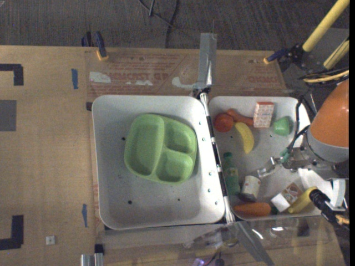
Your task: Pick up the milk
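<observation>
Pincer hovering in right bin w/ tips apart, gripping nothing. Milk lying at its 5 o'clock, can at 7.

I see the divided plate in the left bin; the banana lies at its three o'clock, in the right bin.

Robot lab: taped cardboard bench; clamps; cables.
</observation>
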Controlling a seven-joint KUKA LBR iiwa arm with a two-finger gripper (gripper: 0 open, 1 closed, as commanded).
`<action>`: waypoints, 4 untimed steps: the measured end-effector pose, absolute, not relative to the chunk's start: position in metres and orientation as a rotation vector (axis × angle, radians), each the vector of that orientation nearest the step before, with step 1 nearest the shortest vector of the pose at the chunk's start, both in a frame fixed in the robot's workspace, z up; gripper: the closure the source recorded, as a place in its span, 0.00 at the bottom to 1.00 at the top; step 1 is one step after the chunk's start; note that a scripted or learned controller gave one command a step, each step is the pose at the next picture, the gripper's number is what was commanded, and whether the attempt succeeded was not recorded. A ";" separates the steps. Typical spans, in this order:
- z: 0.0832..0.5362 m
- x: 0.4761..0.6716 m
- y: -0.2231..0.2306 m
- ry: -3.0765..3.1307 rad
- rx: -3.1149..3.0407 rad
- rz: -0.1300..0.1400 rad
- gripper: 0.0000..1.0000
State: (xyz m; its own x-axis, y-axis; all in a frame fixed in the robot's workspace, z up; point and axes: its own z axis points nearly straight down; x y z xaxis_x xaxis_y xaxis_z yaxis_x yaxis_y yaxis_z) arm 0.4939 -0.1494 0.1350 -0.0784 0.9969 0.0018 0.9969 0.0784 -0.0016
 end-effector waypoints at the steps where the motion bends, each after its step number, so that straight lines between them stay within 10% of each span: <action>1: 0.089 0.554 -0.165 -2.082 -2.360 -0.005 0.00; 2: 0.089 0.485 -0.159 -2.088 -2.357 -0.008 0.00; 4: 0.153 0.600 -0.133 -1.824 -2.559 0.001 0.00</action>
State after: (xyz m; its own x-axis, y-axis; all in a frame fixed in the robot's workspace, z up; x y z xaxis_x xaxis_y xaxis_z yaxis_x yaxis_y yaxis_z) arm 0.6000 -0.1333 0.1533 0.3263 0.9453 -0.0010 0.9453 -0.3263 0.0005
